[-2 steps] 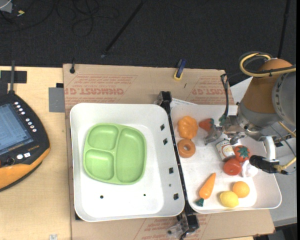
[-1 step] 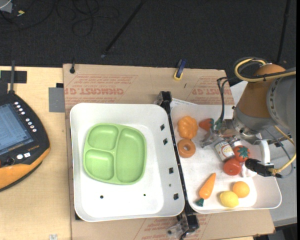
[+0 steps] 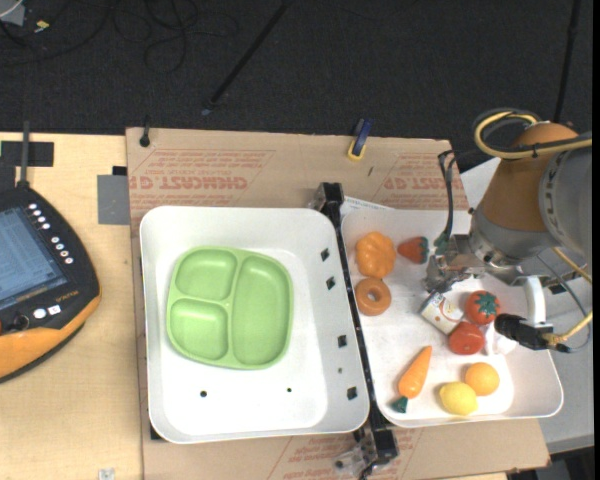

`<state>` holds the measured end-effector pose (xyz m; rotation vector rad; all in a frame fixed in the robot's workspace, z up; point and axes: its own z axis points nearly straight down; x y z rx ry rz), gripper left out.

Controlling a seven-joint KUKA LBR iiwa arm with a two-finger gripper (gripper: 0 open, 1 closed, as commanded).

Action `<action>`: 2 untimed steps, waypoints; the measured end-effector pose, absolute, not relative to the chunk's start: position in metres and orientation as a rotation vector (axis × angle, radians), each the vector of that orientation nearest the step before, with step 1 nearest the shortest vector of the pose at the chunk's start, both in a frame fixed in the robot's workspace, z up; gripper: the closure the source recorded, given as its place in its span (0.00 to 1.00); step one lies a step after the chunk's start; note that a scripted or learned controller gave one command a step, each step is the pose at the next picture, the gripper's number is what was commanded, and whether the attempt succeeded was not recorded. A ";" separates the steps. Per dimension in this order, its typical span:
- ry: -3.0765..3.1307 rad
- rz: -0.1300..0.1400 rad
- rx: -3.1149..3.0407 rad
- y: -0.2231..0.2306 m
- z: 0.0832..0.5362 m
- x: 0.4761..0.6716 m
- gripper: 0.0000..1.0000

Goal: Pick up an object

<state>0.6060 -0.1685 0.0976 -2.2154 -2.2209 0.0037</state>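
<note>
Over the right bin (image 3: 540,408), reaching in from the right: grey arm with its orange band (image 3: 525,183), gripper (image 3: 448,268) low above the bin floor. Fingers too dark and tangled in cabling to judge, so open or closed cannot be told; nothing seen between them.

Just below the gripper, almost touching: small white carton (image 3: 440,311), tilted. Right of that, a tomato (image 3: 483,305) with green stalk, and a second red fruit (image 3: 466,339) just beneath it. Left of the gripper, near: strawberry-like red piece (image 3: 413,250), then an orange pepper (image 3: 375,254); below that, a brown doughnut (image 3: 372,296). Well below the gripper: carrot (image 3: 415,371) lying at a slant, lemon (image 3: 459,398), orange (image 3: 481,378) beside it.

Far left of the gripper, in the left bin (image 3: 170,238): green divided plate (image 3: 230,306). Beyond, at the bench edge, a control pendant (image 3: 25,278).
</note>
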 end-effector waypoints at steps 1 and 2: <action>-2.223 -0.002 -2.224 -0.178 0.150 0.612 1.00; -2.225 -0.001 -2.222 -0.186 0.200 0.617 1.00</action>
